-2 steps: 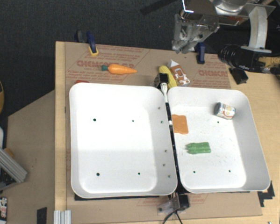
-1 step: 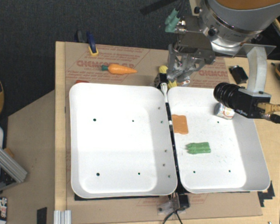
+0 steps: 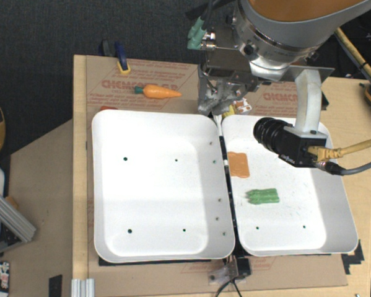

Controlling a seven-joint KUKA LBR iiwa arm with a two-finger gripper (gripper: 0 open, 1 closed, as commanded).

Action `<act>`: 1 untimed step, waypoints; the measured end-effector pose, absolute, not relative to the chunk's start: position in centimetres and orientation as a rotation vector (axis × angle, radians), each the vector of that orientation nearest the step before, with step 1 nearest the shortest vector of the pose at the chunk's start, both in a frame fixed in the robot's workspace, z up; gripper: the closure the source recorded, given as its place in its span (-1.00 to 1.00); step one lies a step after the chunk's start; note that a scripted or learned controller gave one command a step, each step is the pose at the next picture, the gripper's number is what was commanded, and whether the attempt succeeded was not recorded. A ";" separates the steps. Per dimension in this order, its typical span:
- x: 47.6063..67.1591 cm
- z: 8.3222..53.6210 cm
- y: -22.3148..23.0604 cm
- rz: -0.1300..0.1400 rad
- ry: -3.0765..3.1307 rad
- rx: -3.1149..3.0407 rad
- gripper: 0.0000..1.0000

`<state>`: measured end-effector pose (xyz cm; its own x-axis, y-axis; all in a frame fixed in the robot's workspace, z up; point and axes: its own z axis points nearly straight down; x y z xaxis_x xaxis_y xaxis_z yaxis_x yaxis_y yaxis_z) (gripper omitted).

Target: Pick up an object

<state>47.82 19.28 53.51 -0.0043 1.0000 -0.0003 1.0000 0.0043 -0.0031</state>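
My gripper [image 3: 216, 106] hangs at the far edge of the bins, over the seam between them, under the grey wrist with its orange band. A small white and red item [image 3: 241, 106] lies just to its right, at the right bin's far rim. In the right bin [image 3: 330, 227] a flat orange piece [image 3: 238, 165] lies near the left wall, and a green bumpy object [image 3: 262, 196] lies a little nearer the front. Both are well in front of the gripper. An orange carrot [image 3: 158, 92] rests on the cardboard behind the left bin [image 3: 110, 172].
A black cylinder on a white bracket [image 3: 284, 142] juts over the right bin's far part, with a tan hose [image 3: 356, 150] running right. A blue and yellow clamp [image 3: 121, 59] stands at the cardboard's far left. Cables lie at the front edge [image 3: 231, 274].
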 end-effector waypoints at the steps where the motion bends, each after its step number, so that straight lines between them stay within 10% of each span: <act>1: 47.9 53.5 19.1 0.004 -2.222 -2.219 -1.00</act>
<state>47.89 19.10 53.52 -0.0014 1.0000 -0.0008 1.0000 0.0014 -0.0028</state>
